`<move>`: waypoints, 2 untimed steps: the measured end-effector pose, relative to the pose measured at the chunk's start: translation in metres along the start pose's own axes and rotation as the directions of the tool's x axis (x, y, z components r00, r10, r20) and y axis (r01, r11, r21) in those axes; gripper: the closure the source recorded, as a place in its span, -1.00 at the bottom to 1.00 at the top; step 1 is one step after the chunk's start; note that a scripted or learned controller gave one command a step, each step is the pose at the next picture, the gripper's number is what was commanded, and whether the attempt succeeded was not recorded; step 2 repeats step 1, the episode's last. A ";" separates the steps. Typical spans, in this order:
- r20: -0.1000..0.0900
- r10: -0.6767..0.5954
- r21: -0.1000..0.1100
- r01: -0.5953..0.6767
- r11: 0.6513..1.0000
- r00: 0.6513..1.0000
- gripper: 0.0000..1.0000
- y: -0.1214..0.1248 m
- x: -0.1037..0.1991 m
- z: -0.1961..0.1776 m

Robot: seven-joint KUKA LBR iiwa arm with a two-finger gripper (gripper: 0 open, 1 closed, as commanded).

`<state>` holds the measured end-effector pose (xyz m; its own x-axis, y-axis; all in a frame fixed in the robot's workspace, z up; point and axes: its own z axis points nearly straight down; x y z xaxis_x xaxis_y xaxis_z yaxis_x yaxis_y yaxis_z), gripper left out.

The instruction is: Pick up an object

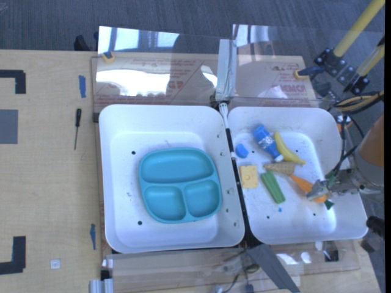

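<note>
Faint reddish printing crosses the clear panels behind the two shallow white bins, too washed out by glare to read. The left white bin (116, 133) carries one turquoise three-compartment plastic plate (179, 184) near its middle. The right white bin (317, 221) holds one blue bottle with a pale label (265, 140) whose writing is illegible, one yellow banana (286, 149), one small blue cap (242, 151), one yellow cheese-like block (248, 176), one green stick (274, 187) and one orange carrot-shaped piece (299, 182). The gripper (319, 191) sits near that bin's right edge, touching the carrot's end; clutter hides whether its jaws are spread or closed.
</note>
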<state>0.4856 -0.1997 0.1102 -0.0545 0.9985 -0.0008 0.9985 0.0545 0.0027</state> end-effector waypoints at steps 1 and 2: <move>-0.004 0.094 -0.006 -0.094 0.996 0.996 1.00 0.047 0.109 -0.103; -0.004 0.094 -0.006 -0.094 0.996 0.996 1.00 0.047 0.109 -0.103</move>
